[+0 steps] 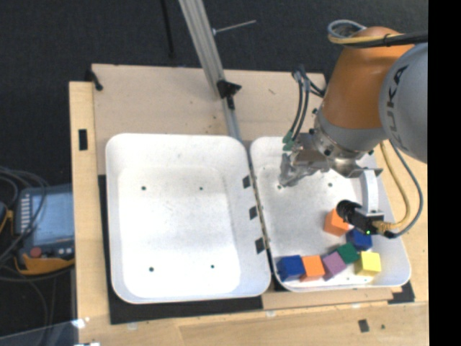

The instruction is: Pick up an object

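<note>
Two bins: white and shallow, side by side on the bench (83, 193); left bin (180, 215), right bin (288, 207).
Arm: the grey arm (360, 99) with its orange band comes in from the right and hangs over the far half of the right bin.
Gripper: the gripper (288, 175) points down near the far left corner of the right bin, just by the divide between the bins. Can't tell how far apart the fingers are from here, and I see nothing in them.
Blocks: all in the near part of the right bin. A blue block (290, 267), an orange block (313, 266) and a purple block (333, 263) sit in a row along the near wall. Then a green block (348, 254) and a yellow block (370, 262) to the right.
More blocks: a second orange block (336, 223) and a small blue block (360, 238) sit a bit farther back, by a black cable end.
Gap: gripper and blocks are well apart.
Pole: a metal pole (205, 49) slants over the far edge of the bench.
</note>
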Tool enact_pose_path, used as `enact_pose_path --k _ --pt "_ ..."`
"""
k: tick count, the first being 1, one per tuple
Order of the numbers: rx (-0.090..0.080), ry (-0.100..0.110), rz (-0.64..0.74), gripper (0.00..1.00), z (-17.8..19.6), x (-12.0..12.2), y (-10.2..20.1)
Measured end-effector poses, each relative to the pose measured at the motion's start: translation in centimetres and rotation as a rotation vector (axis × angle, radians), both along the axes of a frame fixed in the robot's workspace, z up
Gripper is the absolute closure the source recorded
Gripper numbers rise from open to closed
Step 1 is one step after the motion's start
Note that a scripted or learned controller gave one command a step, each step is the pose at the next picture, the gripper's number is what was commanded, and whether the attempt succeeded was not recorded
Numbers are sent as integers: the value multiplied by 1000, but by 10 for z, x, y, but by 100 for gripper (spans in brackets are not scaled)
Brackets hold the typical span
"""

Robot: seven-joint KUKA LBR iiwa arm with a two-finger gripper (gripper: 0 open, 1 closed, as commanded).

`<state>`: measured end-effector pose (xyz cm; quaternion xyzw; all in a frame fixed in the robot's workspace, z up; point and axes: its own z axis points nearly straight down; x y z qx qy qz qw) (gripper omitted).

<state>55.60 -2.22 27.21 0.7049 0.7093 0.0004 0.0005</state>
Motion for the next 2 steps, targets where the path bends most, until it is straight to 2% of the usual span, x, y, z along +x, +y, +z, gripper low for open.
enact_pose_path --k 1,2 --pt "0 0 1 100 1 13 48" --pt "-1 3 -1 100 -13 15 93"
